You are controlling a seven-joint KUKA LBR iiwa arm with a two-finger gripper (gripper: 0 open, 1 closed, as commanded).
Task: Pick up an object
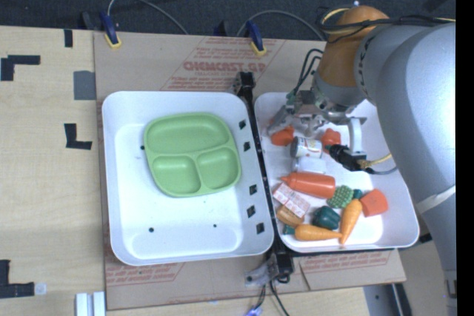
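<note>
The arm reaches in from the right and its claw hangs low over the upper part of the right bin. Whether the claw is wide or narrow cannot be told from this angle, and nothing can be seen held in it. Small orange pieces lie just beside it on the bin floor, one to each side.

The pile of toy food sits lower in the same bin: a long orange-red bottle-like piece, a green knobbly item, a dark green one, two carrots lying close together, a red block and a small printed packet. They crowd one another, touching or nearly so.

The left bin holds a green divided plate, lying flat, well apart from the claw. Both bins rest on a cardboard sheet over the table.
</note>
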